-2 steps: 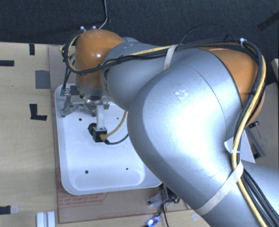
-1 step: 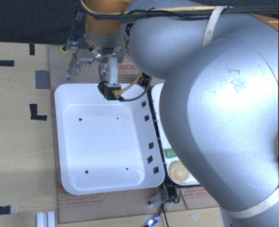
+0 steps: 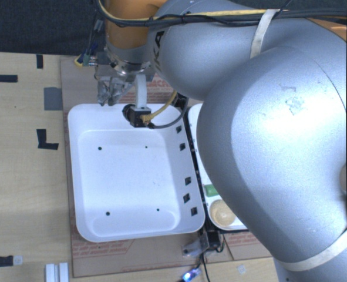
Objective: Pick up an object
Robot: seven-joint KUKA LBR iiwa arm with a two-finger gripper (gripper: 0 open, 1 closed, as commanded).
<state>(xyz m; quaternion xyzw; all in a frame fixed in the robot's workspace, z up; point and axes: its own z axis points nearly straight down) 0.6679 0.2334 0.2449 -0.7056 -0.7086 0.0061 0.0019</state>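
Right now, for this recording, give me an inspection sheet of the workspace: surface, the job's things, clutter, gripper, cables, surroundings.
Surface: wooden bench bearing a left white bin and a right bin largely hidden by the arm.
Job's things: in the right bin, a round tan object and a green item beside it, both partly hidden.
Clutter: nothing seen in the left bin.
Gripper: gripper hangs over the left bin's far rim; nothing seen between its fingers.
Cables: yellow and black cable runs near the wrist.
Surroundings: black tape marks on the bench; dark backdrop behind.
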